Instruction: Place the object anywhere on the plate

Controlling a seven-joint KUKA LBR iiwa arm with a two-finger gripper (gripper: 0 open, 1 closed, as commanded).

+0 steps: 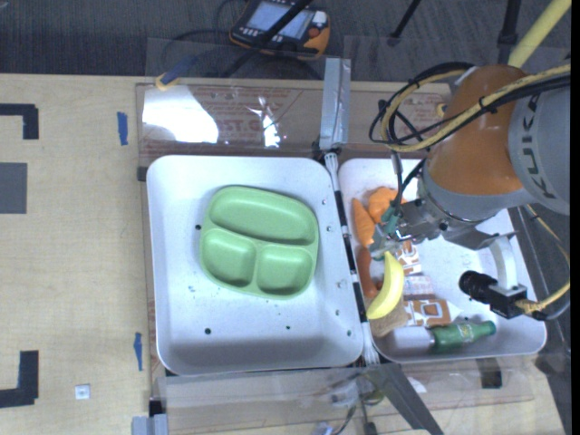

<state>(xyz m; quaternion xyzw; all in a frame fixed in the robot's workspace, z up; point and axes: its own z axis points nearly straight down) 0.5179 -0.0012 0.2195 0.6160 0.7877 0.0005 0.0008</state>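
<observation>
A green plate (pixel 260 239) with three compartments lies in the left white bin (pixel 181 333). In the right bin (pixel 521 338), a yellow banana (pixel 389 288) lies along the left wall, curving down toward the front corner. My gripper (pixel 395 232) hangs directly over the banana's upper end, low in the bin, between the banana and the orange carrots (pixel 367 216). The wrist hides whatever is under the gripper, so contact with the banana is unclear.
A green bottle (pixel 462 333) lies at the right bin's front edge, next to snack packets (pixel 426 310). The arm's grey and orange body (pixel 480 152) covers the back of the right bin. A metal divider (pixel 337 207) separates the bins.
</observation>
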